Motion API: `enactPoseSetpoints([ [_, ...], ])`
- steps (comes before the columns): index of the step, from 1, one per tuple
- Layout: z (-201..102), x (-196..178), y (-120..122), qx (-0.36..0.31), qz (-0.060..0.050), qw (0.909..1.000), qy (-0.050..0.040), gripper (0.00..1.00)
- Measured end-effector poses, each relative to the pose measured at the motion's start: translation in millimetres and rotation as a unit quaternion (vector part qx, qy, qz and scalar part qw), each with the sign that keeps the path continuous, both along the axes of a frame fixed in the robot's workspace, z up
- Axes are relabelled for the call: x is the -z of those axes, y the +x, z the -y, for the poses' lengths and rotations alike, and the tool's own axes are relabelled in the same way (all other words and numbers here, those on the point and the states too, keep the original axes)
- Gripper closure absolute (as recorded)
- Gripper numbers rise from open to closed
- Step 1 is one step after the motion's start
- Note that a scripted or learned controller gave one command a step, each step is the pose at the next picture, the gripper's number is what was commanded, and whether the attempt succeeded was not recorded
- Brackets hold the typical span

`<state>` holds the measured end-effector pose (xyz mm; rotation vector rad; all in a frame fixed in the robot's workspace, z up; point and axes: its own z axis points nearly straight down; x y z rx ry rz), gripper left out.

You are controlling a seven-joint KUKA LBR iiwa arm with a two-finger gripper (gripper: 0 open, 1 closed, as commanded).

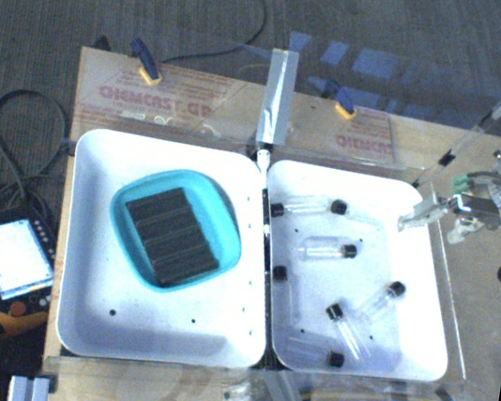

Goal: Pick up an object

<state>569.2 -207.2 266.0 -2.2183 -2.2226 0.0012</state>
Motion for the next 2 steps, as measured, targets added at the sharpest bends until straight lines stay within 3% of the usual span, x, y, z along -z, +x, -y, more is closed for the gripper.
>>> enactPoseSetpoints([
  [1,-59,111,30,-0.017,-0.001,0.9999,0.0000,0.00],
  [2,-21,176,57,-0.031,0.006,0.9995,-0.0024,0.00],
])
